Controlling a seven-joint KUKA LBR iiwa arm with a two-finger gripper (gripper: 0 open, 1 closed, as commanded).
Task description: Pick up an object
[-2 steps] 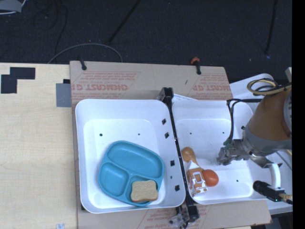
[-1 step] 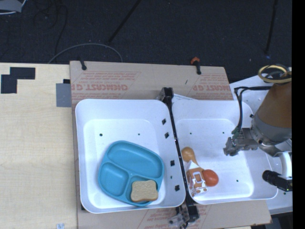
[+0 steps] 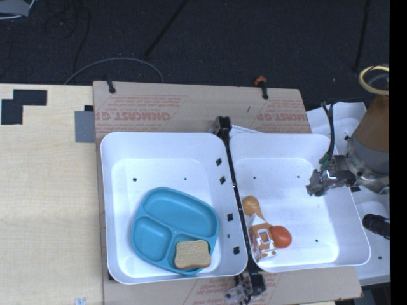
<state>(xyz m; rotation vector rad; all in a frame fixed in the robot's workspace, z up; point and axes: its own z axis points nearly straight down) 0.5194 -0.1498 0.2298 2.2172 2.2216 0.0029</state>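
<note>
Hanging over the right edge of the right bin (image 3: 331, 250), the tool (image 3: 320, 184) sits w/ nothing visibly between its fingers; whether they're spread or closed can't be told at this res, too small and dark.

Key relation for the next move: the nearest pickable things lie down-left of the tool in the camera view, i.e. toward the divider between the two bins and toward the near rim. That cluster is three items packed close together: a tan wooden spoon-like piece (image 3: 252, 206), an orange-red ball (image 3: 281, 236) and a small white packet w/ orange print (image 3: 262, 243). Ball and packet look to be touching; the tan piece lies just above them, long axis running diagonal, upper-left to lower-right. Bare bin floor separates tool from cluster, so no contact yet.

Left bin (image 3: 114, 202) holds a blue divided plate (image 3: 166, 224) w/ a slice of toast (image 3: 193, 254) in its near-right compartment. That's well apart from the tool, across the divider, so a much longer reach.

Judgement: approach stage only, grasp not begun. The ball seems the simplest target, being the closest of the cluster and standing clear on its right side; crowding by the packet could spoil a pinch from the left.
</note>
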